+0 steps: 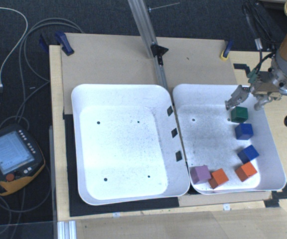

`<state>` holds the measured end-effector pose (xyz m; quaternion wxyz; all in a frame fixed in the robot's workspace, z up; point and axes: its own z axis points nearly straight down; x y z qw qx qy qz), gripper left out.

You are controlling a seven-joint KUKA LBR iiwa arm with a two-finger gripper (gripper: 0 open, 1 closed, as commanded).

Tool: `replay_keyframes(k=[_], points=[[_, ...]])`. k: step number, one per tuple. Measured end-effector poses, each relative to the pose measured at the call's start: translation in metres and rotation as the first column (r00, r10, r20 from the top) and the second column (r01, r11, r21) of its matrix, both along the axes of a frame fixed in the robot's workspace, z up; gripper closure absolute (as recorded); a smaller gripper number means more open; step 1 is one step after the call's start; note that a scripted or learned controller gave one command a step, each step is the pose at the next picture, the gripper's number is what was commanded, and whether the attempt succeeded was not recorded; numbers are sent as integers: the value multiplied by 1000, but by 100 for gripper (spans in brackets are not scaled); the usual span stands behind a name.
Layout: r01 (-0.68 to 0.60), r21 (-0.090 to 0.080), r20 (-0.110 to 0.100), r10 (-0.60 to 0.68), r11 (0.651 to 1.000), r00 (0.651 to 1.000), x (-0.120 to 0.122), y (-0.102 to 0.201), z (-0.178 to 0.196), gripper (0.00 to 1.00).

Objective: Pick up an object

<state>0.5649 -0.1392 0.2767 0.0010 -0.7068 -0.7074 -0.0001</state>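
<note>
My gripper [248, 100] hangs over the far right part of the right bin [203, 133], its two fingers spread open. One finger [234, 98] points down to the left, just above a green cube [239, 114]; nothing sits between the fingers. Below the green cube lie a blue cube [244, 131] and a second blue cube [248, 153]. Along the bin's front edge are an orange cube [246, 171], another orange cube [218, 178] and a purple cube [200, 174].
The left bin [121, 143] stands beside the right one, black clips joining them. A slanted metal rail [146, 29] crosses the bench's far side. A teach pendant [9, 158] and cables lie on the floor at left.
</note>
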Motion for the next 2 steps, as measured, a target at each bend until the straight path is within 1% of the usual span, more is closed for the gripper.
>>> replay_keyframes(k=[1, 2], points=[[4, 0, -7, -4, 1000, 1000, 8, -69, -138, 0], [4, 0, -5, -4, 1000, 1000, -51, -69, -179, 0]])
